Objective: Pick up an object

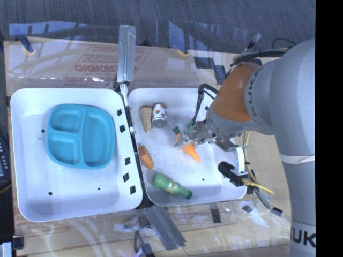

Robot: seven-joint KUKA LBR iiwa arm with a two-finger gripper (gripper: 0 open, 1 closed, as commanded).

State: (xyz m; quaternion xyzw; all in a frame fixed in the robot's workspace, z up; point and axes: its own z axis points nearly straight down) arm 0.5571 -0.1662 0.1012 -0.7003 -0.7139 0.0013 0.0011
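Nearest the camera, a green bottle [170, 186] lies on its side in the right bin [161, 199], close to that bin's near rim. Left of it and farther back, a small orange-brown piece [146, 157] rests against the divider between the bins. At the far side, a cone [146, 118] and a small can [159, 115] lie just beside each other, with open floor between them and the bottle. An orange carrot [192, 152] lies right of centre, directly beside the jaws [187, 134]; whether they are apart or together cannot be told. The arm [252, 98] overhangs the bin's right rim. The left bin [32, 197] holds a blue divided tray [81, 135], with bare floor along its near edge.
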